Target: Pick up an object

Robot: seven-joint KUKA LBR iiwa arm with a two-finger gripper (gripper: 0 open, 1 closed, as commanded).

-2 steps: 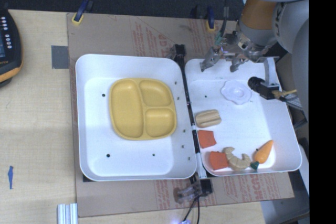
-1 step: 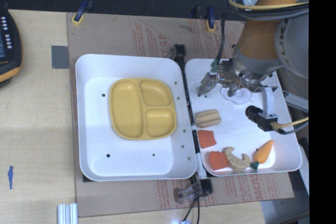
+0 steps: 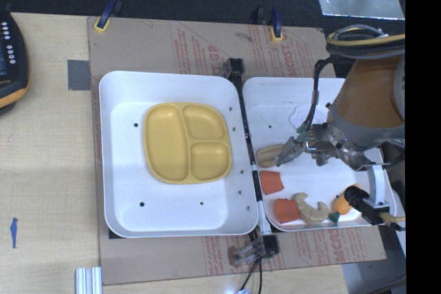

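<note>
Pale wood made up the surface, over which a brown cardboard sheet was laid and clamped at its far edge by blue-and-yellow clips. At the near side of the right bin, a curved beige piece was seen lying between a red block and a small orange object, with a second red block just beyond them by the bin's left wall. A little farther in, a tan rounded object was seen resting against that same wall, and the end effector was seen hanging just beside it, its dark tip close to the object's right end; whether its fingers were apart or together could not be told. The arm's orange band was seen above the bin's right half. In the left bin, a yellow three-compartment plate was seen lying flat near the middle. A black handset was seen at the far left edge of the surface.
</note>
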